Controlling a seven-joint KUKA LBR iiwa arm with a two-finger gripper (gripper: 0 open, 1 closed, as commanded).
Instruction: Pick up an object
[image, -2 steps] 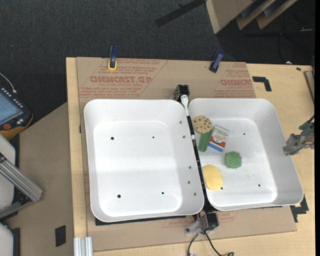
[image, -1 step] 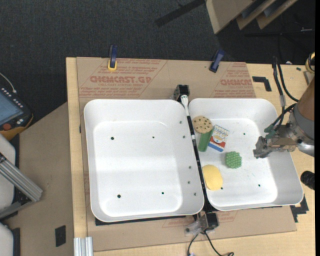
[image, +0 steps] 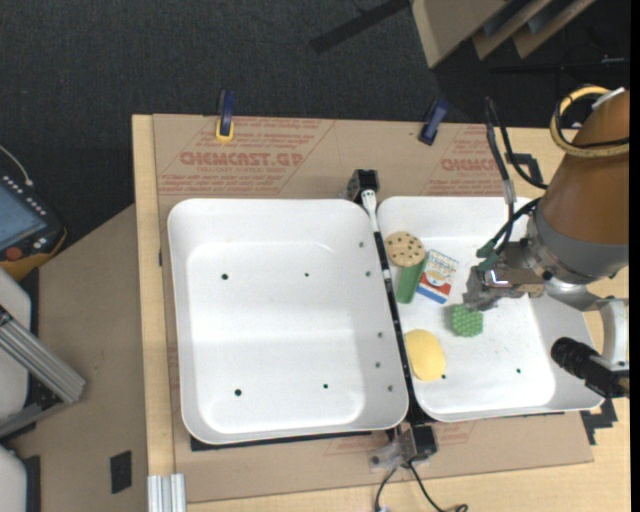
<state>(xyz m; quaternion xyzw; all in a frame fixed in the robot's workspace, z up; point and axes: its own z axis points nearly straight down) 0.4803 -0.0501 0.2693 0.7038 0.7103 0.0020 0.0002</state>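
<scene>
The right bin (image: 500, 395) holds a few small objects. A green bumpy block (image: 466, 321) lies near its middle, directly under my gripper (image: 483, 293), whose dark fingers hang just above its upper right corner. A yellow lemon-like piece (image: 427, 354) rests near the bin's left wall. A green cylinder with a tan dotted cap (image: 405, 263) lies further back, beside a small white, red and blue box (image: 436, 280). Nothing visible sits between the fingers.
The left bin (image: 200, 330) lies beside the right one, with a black divider strip (image: 385, 290) between them. The arm's orange and grey body (image: 590, 190) covers the right bin's far right side. Clamps (image: 226, 117) hold the cardboard base at the back.
</scene>
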